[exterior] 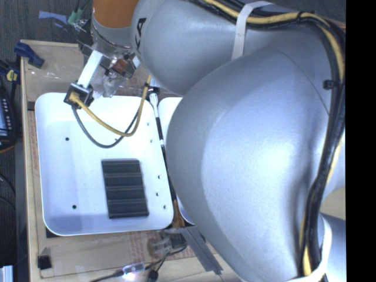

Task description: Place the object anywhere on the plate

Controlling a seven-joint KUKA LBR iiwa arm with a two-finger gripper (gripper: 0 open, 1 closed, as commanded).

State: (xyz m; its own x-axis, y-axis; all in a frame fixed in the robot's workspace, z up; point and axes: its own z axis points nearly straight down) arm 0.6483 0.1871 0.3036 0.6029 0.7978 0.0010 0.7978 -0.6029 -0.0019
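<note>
The hand [107,80] hangs over the left bin's [53,157] far edge; whether it's spread or pressed together I cannot tell. The dark ribbed block [124,188] lies flat, well apart. Being so low, it may slip a pinch, and the dangling cable [108,135] could snag it.

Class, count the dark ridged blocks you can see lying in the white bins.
1. The dark ridged block lies in the left bin, near its front edge. The arm covers most of the right bin, so more may be hidden.
</note>
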